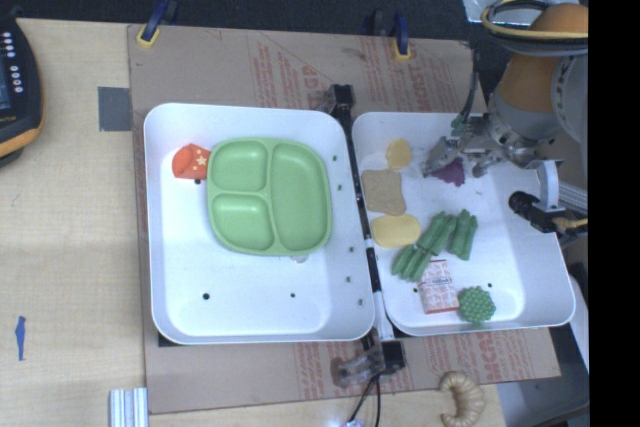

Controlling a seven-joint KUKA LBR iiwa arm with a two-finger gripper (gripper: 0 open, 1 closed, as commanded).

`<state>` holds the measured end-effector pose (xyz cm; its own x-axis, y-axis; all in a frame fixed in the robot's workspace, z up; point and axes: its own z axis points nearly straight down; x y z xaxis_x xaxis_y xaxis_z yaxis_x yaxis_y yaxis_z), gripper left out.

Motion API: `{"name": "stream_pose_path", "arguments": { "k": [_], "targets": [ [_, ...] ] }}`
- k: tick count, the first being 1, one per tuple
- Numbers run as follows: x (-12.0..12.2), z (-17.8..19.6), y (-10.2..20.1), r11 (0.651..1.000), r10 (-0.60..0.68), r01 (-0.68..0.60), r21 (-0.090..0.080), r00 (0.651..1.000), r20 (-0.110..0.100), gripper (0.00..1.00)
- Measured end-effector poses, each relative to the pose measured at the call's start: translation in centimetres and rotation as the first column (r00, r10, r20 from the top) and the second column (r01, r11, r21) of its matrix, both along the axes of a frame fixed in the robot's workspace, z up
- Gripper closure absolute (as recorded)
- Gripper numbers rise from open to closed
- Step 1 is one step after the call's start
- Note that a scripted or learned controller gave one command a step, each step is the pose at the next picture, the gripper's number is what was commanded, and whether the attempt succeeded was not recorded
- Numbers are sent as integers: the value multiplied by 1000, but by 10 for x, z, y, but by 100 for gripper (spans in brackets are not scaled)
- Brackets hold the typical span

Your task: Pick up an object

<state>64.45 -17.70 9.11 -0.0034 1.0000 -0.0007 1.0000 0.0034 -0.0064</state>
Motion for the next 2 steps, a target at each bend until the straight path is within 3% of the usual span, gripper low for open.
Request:
{"name": "stream_pose_path", "arguments": {
  "k": [1, 2],
  "targets": [
    [12, 2, 2, 1000, 2, -2, 0, 1000, 6, 0],
    [13, 13, 1, 1000, 4, -4, -2, 1000, 6, 100]
  ]
}}
